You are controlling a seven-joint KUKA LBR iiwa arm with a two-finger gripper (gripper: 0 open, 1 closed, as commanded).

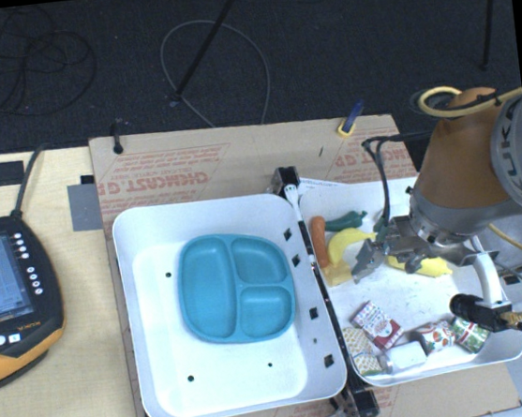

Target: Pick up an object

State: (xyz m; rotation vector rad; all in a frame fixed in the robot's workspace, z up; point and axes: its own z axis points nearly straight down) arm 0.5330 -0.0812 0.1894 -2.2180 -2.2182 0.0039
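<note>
The grey-and-orange arm's claw (373, 257) hangs over the right white bin (505, 348), fingers apart, gripping nothing. At its 12 o'clock lies a yellow plastic lemon-like object (345, 242). Cardboard sheet (236, 159) on the bench bears reversed red print, unreadable.

Two white bins (145, 264), one blue divided plate (236, 286), one carrot (319, 241), one tablet (2, 291), several small packets (374, 323)
</note>
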